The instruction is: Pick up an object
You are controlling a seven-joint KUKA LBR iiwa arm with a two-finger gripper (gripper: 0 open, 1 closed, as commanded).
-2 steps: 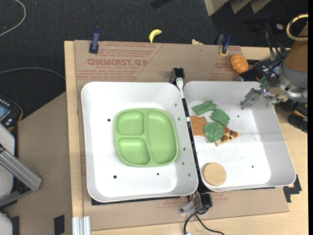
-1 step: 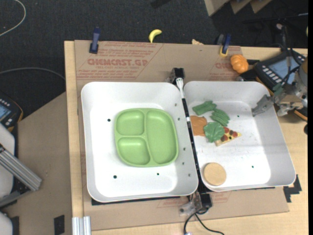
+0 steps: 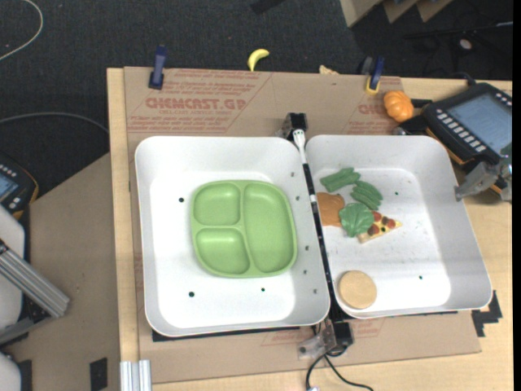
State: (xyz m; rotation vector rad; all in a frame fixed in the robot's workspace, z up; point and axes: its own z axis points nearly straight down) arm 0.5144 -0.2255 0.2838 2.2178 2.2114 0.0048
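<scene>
You see the gripper (image 3: 487,177) cut off at the right bin's (image 3: 440,292) edge; whether it's spread, you cannot tell.

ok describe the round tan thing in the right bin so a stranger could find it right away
Start at the right white bin, the one without the green divided plate. Look to its near left corner, away from the cluster of green leafy pieces and the pizza slice further back. The tan disc lies alone there, plain, round and flat like a cookie.
</scene>
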